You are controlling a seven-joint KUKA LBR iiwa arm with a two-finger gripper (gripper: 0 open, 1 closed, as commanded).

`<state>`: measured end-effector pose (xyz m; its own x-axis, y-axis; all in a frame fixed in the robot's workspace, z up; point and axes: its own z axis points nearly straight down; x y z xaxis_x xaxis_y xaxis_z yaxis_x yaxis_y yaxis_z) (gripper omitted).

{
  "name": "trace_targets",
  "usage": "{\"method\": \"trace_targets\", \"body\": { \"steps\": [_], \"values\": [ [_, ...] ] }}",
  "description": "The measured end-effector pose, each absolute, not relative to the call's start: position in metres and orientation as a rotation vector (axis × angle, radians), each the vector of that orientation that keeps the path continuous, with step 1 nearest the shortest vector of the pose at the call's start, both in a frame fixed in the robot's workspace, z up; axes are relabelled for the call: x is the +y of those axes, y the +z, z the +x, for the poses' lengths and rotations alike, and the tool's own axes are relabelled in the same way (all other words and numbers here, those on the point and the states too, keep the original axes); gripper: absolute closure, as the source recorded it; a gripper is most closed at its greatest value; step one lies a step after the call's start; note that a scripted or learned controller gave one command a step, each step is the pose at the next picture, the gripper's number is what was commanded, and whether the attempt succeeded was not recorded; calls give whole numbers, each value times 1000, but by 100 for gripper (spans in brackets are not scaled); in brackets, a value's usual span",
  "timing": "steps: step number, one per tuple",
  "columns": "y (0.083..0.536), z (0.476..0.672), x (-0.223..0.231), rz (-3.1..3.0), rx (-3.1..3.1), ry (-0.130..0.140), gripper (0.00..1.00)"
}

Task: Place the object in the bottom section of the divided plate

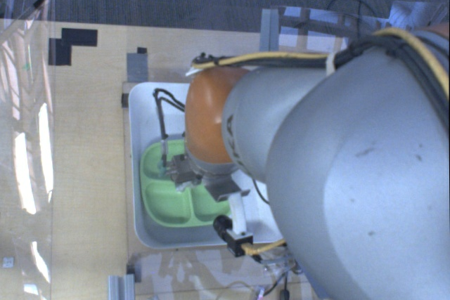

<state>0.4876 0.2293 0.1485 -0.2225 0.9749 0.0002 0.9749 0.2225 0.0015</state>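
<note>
We look down on the bench with the large grey, smooth-shelled robot arm (pixel 351 165) covering most of the right half of the scene. Its bulk hides the right-hand bin entirely and cuts off the right side of the shallow white plastic bin (pixel 140 151) at centre. The glossy orange band (pixel 207 116) above the wrist sits directly over the bin and conceals much of its floor.

Below the band we see the grey metal wrist hardware of the two-finger gripper (pixel 184 175), lowered over the light green divided plate (pixel 158 193). The gripper's tips are masked by its own body, so we cannot tell how it is set, nor whether anything is in it. It seems to reach the plate's surface, though contact cannot be confirmed.

The object to be placed cannot be made out; if it lies in the bin, the arm covers it. The plate's visible compartments, with rounded raised rims and a matte finish, show bare green.

A yellow-sheathed cable (pixel 281 56) runs along the arm, and thin black cables (pixel 160 109) loop down into the bin. The pale wooden bench top (pixel 84 151) shows fine grain, with black square markers (pixel 70 44) at upper left and a transparent panel (pixel 24 151) giving bright reflections along the left edge.
</note>
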Motion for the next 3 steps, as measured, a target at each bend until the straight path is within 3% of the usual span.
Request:
{"method": "trace_targets", "body": {
  "steps": [1,2,3],
  "values": [
    [336,493,168,2480,1918,10,100],
    [387,515,201,2195,2240,7,100],
    [159,487,196,2094,2344,-4,100]
  ]
}}
